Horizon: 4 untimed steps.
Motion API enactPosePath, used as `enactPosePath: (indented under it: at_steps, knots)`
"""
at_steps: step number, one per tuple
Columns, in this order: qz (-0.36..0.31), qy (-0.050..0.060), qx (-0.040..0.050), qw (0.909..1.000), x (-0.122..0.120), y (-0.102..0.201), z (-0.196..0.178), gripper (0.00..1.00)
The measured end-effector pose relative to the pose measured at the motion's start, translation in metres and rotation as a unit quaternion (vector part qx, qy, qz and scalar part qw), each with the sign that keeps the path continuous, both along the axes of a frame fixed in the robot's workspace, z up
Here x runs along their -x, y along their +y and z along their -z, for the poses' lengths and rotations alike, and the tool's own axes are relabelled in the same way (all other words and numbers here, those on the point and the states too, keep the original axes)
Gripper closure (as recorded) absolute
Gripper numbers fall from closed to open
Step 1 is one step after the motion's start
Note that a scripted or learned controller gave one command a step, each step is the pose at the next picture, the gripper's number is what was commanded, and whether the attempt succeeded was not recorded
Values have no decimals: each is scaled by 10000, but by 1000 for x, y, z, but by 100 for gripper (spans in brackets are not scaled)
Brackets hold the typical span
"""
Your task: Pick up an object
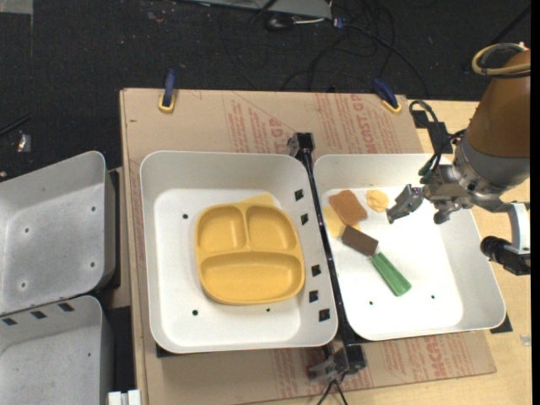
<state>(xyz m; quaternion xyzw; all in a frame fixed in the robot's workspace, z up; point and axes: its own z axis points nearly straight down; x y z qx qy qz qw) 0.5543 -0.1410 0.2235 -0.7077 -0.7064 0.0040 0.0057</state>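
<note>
The two white bins sit side by side on the bench so that objects can be lifted out of one and set down in the other; the left bin carries a yellow divided tray lying flat near its middle, well apart from everything the arm might reach now. The right bin holds the likely targets, gathered toward its upper left: a brush-like tool with a green handle and a brown head, lying slantwise on the floor, a tan block just beside that head, and a small yellow piece near the block. The arm enters from the right, its orange band above the wrist, bent so the gripper hangs over the upper part of the right bin, just right of the yellow piece. Its fingers look spread apart with nothing between them, though the dark linkage is hard to read at this slant. No object is lifted yet; the pick remains undone.
</note>
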Motion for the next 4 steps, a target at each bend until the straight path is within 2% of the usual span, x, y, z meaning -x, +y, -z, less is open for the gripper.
enactPosePath:
  at_steps: [1, 3, 4]
  knots:
    - [-15, -66, 11, 10000, -3, 0, -7, 0]
    - [2, -44, 10, 10000, 2, -10, 90, 0]
    - [3, -75, 8, 10000, 1, -10, 131, 0]
